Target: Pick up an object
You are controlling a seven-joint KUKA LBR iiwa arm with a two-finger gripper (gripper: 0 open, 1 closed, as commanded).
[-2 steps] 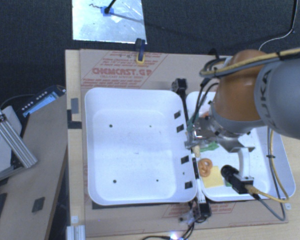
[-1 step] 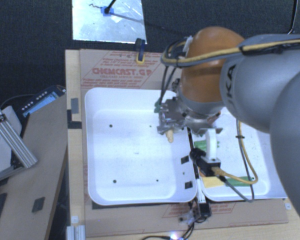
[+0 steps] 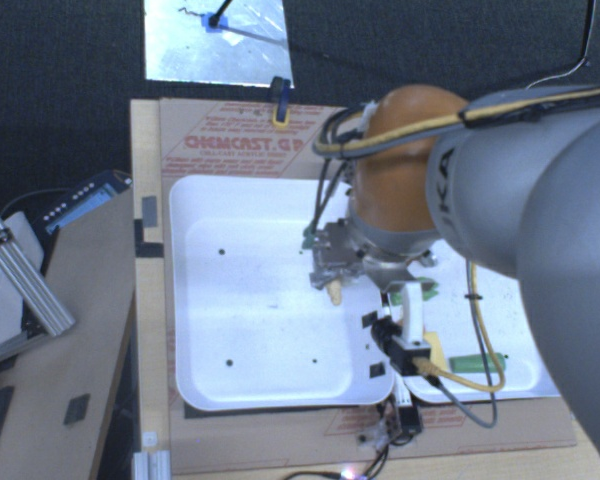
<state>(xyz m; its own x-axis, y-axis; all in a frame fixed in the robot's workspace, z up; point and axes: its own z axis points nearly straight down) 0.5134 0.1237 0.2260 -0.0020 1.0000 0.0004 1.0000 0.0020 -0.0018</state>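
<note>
1. The arm (image 3: 500, 178) hangs over the seam between the two bins, its gripper (image 3: 332, 280) low over the left bin's (image 3: 195, 298) right side.
2. I cannot tell the gripper's state; the wrist hides it.
3. Pickable things lie in the right bin (image 3: 520, 383): a green piece (image 3: 477, 363) near the front rim, with something yellow (image 3: 435, 348) just beside it.
4. To do this well, I'd move right, centre over the green piece, then descend straight.
</note>
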